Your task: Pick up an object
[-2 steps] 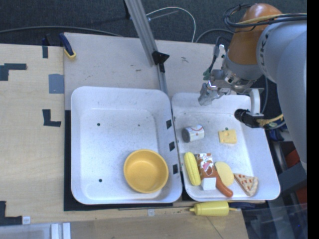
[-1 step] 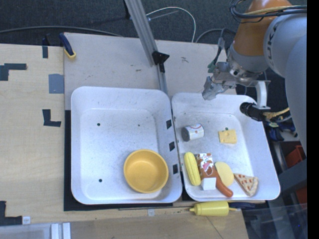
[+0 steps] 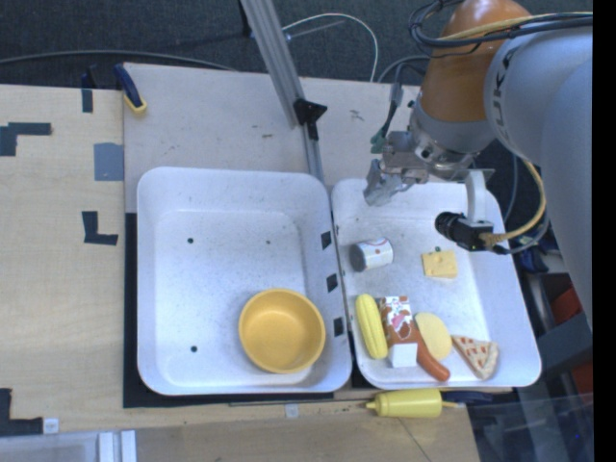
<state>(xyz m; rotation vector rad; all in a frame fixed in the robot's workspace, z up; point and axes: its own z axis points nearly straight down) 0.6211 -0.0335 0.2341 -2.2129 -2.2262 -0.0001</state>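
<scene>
On the pale wooden table [image 3: 58, 258], your hand [image 3: 383, 187], whose finger state you cannot tell, hovers just above the small white-and-grey plastic cylinder [image 3: 372, 254], probably light, rigid; grip its sides.

Bench [image 3: 212, 123] with two white bins

Left bin [image 3: 173, 219] and right bin [image 3: 500, 349] sit side by side; a yellow bottle [image 3: 412, 404], perhaps mustard, lies at the front edge.
</scene>
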